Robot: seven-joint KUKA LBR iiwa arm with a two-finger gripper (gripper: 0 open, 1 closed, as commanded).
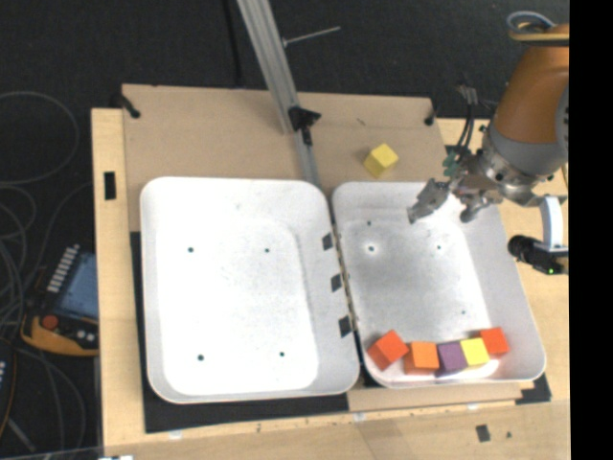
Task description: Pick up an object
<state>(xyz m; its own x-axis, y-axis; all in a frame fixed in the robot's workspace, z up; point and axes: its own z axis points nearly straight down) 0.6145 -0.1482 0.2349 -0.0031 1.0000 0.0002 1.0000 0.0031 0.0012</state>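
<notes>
The arm's upper part is cut off at the right edge. A yellow cube (380, 159) is seen on the bench beyond the bins. Five blocks are lined along the right bin's (498, 286) near wall, a red one (387, 349) leftmost. The gripper (447, 204) is held spread and empty above that bin's far end.
</notes>
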